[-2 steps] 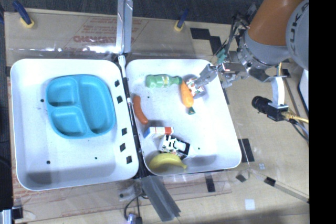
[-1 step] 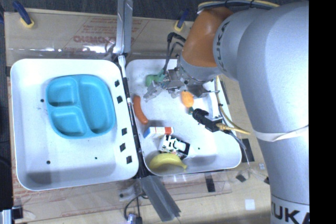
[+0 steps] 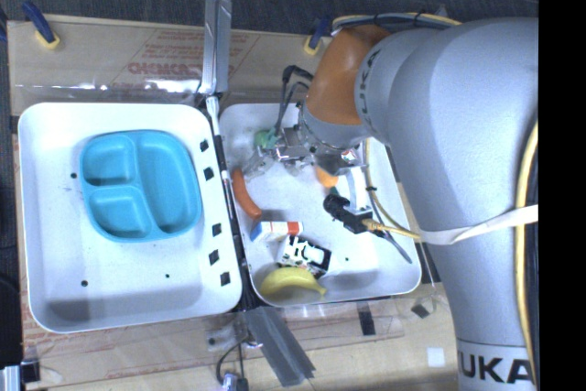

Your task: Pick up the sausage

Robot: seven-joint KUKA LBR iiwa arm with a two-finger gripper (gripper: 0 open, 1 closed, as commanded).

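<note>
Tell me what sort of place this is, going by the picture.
Probably a robotics lab bench set up for pick-and-place trials: a KUKA arm reaches over two white bins, one holding a blue divided tray, the other toy food such as a sausage and banana.

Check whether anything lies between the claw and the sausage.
Nothing visible does. The claw hangs over the right bin, and the sausage lies just beside it on bare floor, near the divider.
</note>
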